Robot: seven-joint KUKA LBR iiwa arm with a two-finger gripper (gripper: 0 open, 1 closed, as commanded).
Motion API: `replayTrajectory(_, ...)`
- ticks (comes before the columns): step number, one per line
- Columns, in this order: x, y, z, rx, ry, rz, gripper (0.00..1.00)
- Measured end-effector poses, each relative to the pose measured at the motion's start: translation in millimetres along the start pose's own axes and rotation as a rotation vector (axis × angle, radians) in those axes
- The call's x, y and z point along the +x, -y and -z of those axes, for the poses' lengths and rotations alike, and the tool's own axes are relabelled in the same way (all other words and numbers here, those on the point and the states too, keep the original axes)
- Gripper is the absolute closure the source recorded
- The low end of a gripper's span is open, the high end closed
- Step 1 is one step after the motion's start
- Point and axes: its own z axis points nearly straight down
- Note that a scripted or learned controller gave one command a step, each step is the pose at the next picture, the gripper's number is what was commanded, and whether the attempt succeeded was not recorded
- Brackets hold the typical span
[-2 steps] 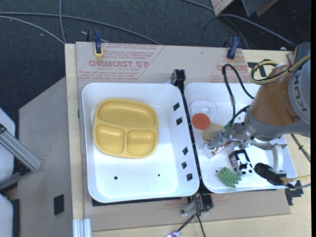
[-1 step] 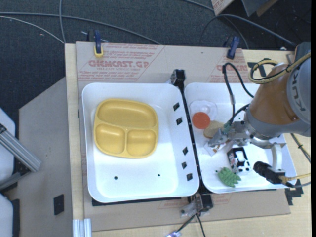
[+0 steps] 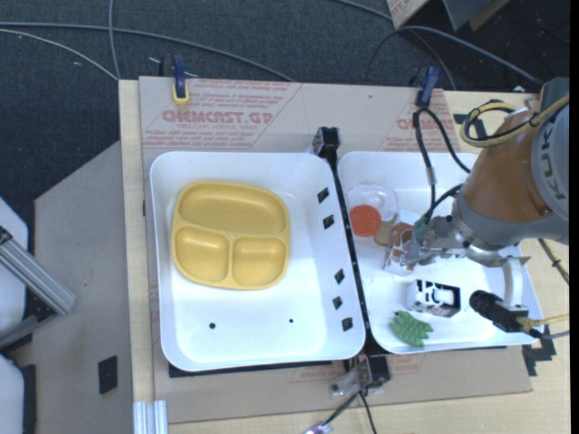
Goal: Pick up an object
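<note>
My gripper (image 3: 404, 250) is low in the right bin (image 3: 470, 340), near its left-middle. It hangs right beside a small brown item (image 3: 393, 234), and whether they touch is unclear. Just left of that lies an orange round piece (image 3: 365, 220) with a clear plastic cup (image 3: 378, 197) against it. In front of the gripper lies a white object with black markings (image 3: 436, 297). A green leafy toy (image 3: 412, 328) rests at the bin's front edge.
The left bin (image 3: 271, 333) holds a yellow divided plate (image 3: 232, 235) in its back half. A black divider with clips (image 3: 342, 242) runs between the bins. The grey and orange arm (image 3: 507, 188) covers the right bin's right side.
</note>
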Motion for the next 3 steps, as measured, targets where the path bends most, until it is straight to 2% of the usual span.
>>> replayTrajectory(1,-5,-5,44,0.025,-0.004,0.002,1.0)
replayTrajectory(2,-10,-17,100,0.022,-0.003,0.002,1.0)
replayTrajectory(3,-11,-20,140,0.023,-0.004,0.003,1.0)
